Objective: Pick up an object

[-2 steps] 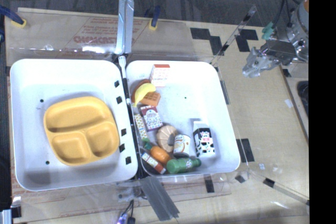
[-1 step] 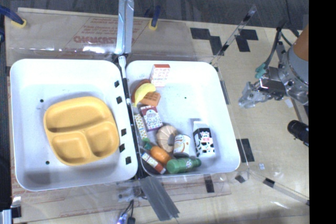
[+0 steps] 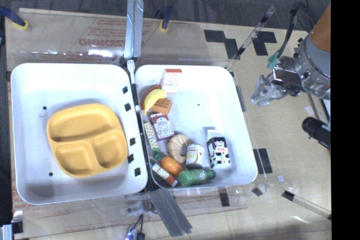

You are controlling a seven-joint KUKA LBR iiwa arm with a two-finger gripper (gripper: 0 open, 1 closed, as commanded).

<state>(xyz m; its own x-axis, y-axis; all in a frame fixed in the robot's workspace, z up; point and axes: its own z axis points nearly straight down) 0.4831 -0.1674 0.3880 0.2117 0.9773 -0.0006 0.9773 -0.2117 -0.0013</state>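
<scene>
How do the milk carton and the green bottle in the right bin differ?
The milk carton is white with a black cow print; the green bottle is plain green. The carton is boxy, the bottle rounded and lying on its side. The carton lies nearer the bin's right wall. Both sit in the right bin.

One fixed overhead camera looks slantwise down on both bins (image 3: 22, 121).

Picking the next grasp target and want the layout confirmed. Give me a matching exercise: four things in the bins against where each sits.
Things:
1. yellow tray
2. milk carton
3. green bottle
4. white box

Places:
A. right bin, near the far wall
B. left bin
C. right bin, by the near wall
D. right bin, just beyond the green bottle

Pairs: 1-B, 2-D, 3-C, 4-A
</scene>
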